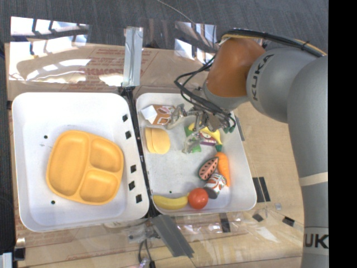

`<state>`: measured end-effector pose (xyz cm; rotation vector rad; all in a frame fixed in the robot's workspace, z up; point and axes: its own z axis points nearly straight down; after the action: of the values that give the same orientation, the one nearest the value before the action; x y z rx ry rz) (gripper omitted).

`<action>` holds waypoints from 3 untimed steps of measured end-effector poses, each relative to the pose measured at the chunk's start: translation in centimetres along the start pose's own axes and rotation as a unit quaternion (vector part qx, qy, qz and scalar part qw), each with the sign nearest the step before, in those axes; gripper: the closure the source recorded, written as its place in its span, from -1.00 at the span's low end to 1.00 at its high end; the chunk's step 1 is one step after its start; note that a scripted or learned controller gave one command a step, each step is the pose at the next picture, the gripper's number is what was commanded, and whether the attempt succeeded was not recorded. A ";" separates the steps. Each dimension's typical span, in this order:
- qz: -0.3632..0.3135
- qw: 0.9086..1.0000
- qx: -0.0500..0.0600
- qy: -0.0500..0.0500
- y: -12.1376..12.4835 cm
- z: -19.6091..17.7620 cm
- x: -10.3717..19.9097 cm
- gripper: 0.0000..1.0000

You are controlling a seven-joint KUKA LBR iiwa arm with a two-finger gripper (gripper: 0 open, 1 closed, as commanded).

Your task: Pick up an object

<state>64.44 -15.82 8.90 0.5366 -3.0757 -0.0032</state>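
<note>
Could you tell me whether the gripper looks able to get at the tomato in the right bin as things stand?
Probably yes. The tomato lies uncovered at the right bin's near edge, between the banana and other toys. The gripper hangs over the bin's far half, with bare floor between; the close neighbours could hamper a grasp.

Arm (279, 82) reaching in — end effector (195, 128) lowered.

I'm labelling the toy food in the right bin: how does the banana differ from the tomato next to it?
The banana is yellow, while the tomato is red. The banana is long and slightly curved, lying flat along the bin's near wall; the tomato is round and compact. The banana stretches further across the bin than the tomato does. Both sit in the right bin's near edge, side by side and touching or nearly so.
</note>
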 end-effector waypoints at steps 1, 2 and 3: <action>-0.001 1.000 0.001 -0.006 0.1 -0.9 -0.3 1.00; 0.044 0.999 0.003 -0.012 3.3 -8.3 -2.6 1.00; -0.036 0.999 0.002 -0.008 -1.9 -5.4 2.8 1.00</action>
<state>62.57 -18.55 14.38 0.6496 -3.0708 -0.0024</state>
